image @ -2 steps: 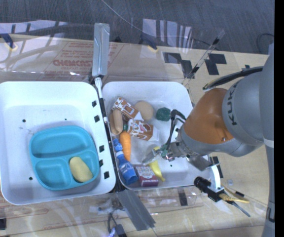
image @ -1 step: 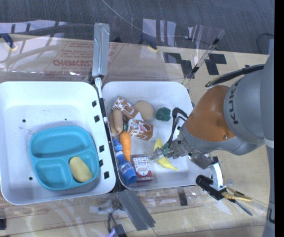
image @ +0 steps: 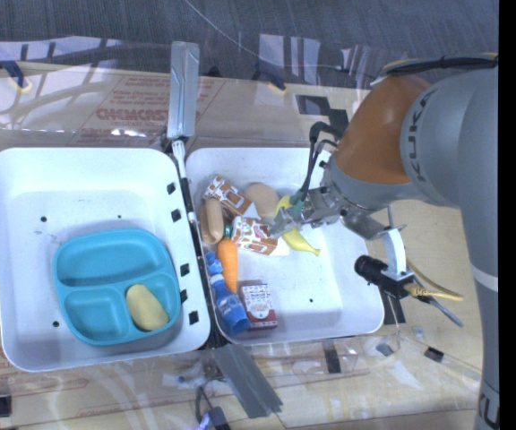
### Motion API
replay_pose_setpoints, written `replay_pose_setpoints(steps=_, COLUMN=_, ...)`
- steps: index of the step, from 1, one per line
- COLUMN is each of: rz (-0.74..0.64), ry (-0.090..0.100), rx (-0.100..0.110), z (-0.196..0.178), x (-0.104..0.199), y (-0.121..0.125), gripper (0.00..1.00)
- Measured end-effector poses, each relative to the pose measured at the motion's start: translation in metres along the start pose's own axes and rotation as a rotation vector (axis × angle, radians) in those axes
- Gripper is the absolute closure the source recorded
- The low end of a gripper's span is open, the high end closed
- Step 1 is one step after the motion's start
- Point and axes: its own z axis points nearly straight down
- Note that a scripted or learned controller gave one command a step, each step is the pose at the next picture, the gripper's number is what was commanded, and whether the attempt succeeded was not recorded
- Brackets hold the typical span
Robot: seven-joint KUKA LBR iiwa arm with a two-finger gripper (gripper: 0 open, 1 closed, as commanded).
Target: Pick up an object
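We lower our gripper (image: 294,215) into the right bin (image: 356,316), just over the banana (image: 303,240) among heaped food (jaw state we cannot tell), seeking a pick.

Hand (image: 292,215) over banana (image: 301,237), right bin (image: 356,307)

Grey arm (image: 437,133) (orange band above wrist) low, pincer (image: 296,215) pointing left
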Motion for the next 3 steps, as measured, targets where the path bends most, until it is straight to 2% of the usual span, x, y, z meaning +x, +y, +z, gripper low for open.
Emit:
replay_pose_setpoints(steps=1, rz=0.204, ry=-0.001, rx=0.006, z=0.007, x=-0.082, y=0.026, gripper=1.0)
replay_pose_setpoints(steps=2, rz=0.291, ry=0.0, rx=0.007, z=0.041, x=-0.076, y=0.058, gripper=1.0)
replay_pose_setpoints(steps=3, rz=0.356, ry=0.001, rx=0.002, z=-0.001, x=-0.039, y=0.11, gripper=1.0)
